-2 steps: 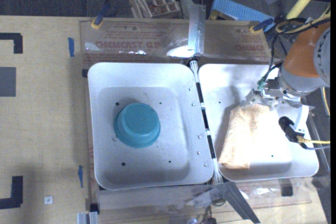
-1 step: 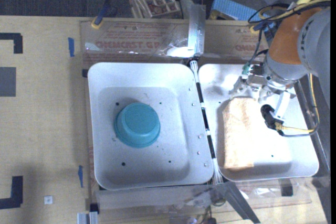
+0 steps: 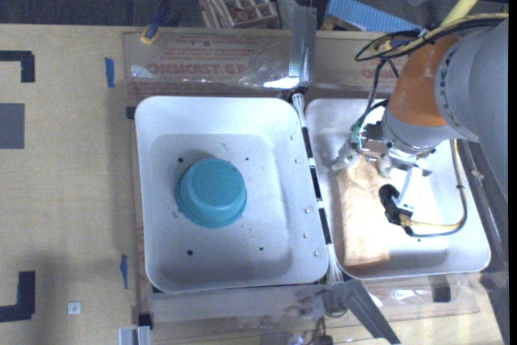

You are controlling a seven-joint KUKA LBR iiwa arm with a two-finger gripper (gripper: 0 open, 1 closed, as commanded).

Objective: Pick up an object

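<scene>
A teal bowl (image 3: pixel 212 191) lies upside down in the middle of the left white bin (image 3: pixel 153 133). My gripper (image 3: pixel 350 157) hangs low in the upper left part of the right bin (image 3: pixel 472 242), below the grey wrist and orange band (image 3: pixel 418 85). A tan, flat patch (image 3: pixel 360 218) covers the right bin's floor just under and in front of the gripper; whether it is an object I cannot tell. The arm hides much of what sits right below the gripper.
A black cable with a yellow-tipped plug (image 3: pixel 397 208) loops from the wrist over the right bin. The divider (image 3: pixel 313 174) between the bins runs just left of the gripper. Clear plastic wrap (image 3: pixel 218 65) and boxes lie behind the bins.
</scene>
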